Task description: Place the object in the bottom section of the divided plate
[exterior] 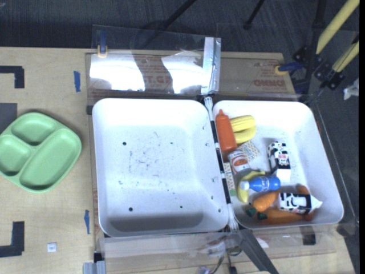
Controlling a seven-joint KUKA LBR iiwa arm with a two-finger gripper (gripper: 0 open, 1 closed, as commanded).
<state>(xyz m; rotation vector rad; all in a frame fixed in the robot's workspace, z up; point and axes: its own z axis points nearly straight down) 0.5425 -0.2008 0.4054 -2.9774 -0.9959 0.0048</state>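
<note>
A green divided plate [37, 150] rests on the wooden bench at the far left, with two small sections at its upper left and one large section at its lower right. The right white bin [319, 153] holds several toy food items: an orange-red hot dog [226, 132], a yellow corn cob [242, 128], a small labelled can [240, 163], a blue and white bottle [260, 184], a carrot [267, 201], and two black-and-white cartons [279, 154] [298, 201].
The left white bin [154, 164] lies between the plate and the right bin. A clear plastic panel [154, 67] stands behind the bins. Black tape marks [14, 76] sit on the bench at the left edge.
</note>
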